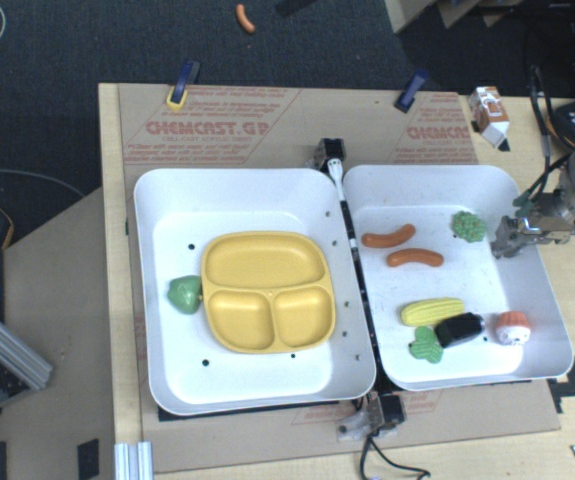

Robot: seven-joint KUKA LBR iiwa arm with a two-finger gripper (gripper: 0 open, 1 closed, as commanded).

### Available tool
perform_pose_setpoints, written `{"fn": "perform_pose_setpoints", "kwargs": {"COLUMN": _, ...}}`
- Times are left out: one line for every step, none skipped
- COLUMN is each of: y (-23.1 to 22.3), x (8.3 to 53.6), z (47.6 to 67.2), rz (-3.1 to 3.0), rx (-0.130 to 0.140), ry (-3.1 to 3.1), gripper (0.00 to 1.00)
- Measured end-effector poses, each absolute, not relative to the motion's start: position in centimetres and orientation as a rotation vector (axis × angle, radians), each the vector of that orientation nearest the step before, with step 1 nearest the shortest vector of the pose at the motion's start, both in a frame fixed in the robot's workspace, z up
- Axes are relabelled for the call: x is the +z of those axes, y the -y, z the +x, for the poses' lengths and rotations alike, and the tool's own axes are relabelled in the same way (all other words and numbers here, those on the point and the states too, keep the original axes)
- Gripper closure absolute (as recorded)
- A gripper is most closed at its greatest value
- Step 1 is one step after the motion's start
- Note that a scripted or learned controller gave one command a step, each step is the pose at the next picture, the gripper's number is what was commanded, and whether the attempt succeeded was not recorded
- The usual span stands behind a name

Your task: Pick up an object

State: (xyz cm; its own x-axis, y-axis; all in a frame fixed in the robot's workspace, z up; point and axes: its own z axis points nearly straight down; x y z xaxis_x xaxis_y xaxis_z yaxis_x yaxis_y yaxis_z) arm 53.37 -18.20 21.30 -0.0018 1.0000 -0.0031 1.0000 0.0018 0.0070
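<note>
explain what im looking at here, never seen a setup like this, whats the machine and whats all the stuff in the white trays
This is one picture from a camera fixed above a workbench, looking down at a slant. The machine is a robot arm reaching in from the right; its tool sits at the right rim of the right bin, near a green broccoli-like toy. Nothing is visibly held in it.

Two shallow white bins sit side by side. The left bin holds a yellow divided plate and a small green toy touching its left edge. The right bin holds toy food: two sausages, a corn cob, a black piece, another green piece and a red and white piece.

The arm's job is to pick up one object.
</note>
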Motion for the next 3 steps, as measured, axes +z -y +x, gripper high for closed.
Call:
{"fn": "perform_pose_setpoints", "kwargs": {"y": 18.2, "x": 22.6, "z": 53.5, "rz": 2.216, "rx": 0.003, "ry": -2.219, "gripper": 1.00}}
{"fn": "perform_pose_setpoints", "kwargs": {"y": 13.9, "x": 23.0, "z": 54.9, "rz": 2.213, "rx": 0.004, "ry": -2.225, "gripper": 1.00}}
{"fn": "perform_pose_setpoints", "kwargs": {"y": 9.0, "x": 22.1, "z": 56.2, "rz": 2.216, "rx": 0.002, "ry": -2.229, "gripper": 1.00}}
